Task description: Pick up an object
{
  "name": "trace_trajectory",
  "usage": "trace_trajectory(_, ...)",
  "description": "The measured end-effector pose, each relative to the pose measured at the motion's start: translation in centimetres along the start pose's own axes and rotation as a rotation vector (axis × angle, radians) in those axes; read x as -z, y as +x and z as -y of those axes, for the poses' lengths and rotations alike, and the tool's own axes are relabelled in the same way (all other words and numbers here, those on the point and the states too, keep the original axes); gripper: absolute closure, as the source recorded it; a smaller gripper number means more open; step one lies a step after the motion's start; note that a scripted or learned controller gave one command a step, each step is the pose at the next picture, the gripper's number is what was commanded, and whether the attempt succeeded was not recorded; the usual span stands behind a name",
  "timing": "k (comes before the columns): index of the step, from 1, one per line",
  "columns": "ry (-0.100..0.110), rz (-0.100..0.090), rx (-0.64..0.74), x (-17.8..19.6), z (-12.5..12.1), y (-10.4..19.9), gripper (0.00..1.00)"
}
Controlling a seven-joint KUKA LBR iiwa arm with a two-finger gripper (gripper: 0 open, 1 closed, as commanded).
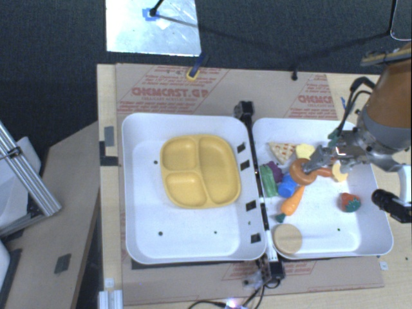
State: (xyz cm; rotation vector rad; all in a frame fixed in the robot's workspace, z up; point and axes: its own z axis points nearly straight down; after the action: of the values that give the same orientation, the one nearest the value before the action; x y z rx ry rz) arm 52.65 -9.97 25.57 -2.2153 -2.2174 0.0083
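Orange toy (301, 172), tool (315, 166) low above it

Yellow plate (196, 171), white bins (145, 234)

2 white bins (138, 237) side by side. 1 yellow 3-section plate (196, 171) in the left one. Approx 9 toy food pcs in the right bin, incl. 1 carrot (293, 201), 1 round beige disc (288, 237), 1 pizza slice (281, 151), 1 strawberry-like pc (350, 203).
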Motion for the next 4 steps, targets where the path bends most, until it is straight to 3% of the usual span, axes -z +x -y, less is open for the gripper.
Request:
trace_trajectory(1, -0.011, 0.001, 0.002, 0.5, -0.2, 0.0, 0.00)
trace_trajectory(3, -0.005, 0.001, -0.001, -10.5, 0.0, -0.4, 0.00)
trace_trajectory(4, -0.014, 0.003, -0.002, -16.5, -0.1, -0.1, 0.00)
